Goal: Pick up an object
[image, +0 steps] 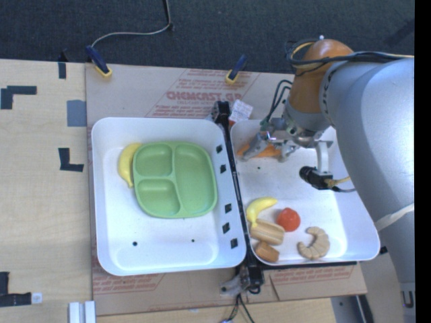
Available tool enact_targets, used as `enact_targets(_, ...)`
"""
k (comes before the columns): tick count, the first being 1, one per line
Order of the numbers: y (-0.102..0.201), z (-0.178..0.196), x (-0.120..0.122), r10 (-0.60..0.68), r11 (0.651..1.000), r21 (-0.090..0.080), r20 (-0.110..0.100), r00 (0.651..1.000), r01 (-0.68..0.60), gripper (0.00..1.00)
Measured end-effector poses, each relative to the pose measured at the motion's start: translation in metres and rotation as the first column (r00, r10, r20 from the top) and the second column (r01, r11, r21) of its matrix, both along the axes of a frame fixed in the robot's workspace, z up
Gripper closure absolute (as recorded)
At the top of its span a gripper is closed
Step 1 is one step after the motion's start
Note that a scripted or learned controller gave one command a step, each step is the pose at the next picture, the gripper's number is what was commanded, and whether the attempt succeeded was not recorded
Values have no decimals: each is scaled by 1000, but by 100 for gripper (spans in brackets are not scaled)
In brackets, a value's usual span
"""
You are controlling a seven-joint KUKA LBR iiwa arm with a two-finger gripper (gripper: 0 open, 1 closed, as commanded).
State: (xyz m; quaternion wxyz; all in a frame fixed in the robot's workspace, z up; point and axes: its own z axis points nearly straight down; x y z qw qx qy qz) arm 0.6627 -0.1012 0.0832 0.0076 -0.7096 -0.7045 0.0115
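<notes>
Cardboard-covered bench carries two white bins, and my gripper (259, 147) hangs low in the right bin (350, 237), above the banana (260, 208). Something orange (268, 151) (a carrot, perhaps) lies at my fingers; whether they clasp it I cannot tell.

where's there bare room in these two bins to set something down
Left bin: the bare strip below the green divided tray, toward the near rim. Right bin: a patch between the gripper and the tomato. Its near corner is crowded with banana, hot dog buns and croissant.
</notes>
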Motion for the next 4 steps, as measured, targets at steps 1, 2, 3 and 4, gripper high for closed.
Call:
enact_targets(1,-1,0,0,1,1000,3,-1,1000,-1,0)
enact_targets(2,1,0,0,-1,1000,0,0,1000,1,0)
enact_targets(3,0,0,0,1,1000,4,-1,1000,-1,0)
enact_targets(4,-7,0,0,3,1000,11,-2,1000,-3,0)
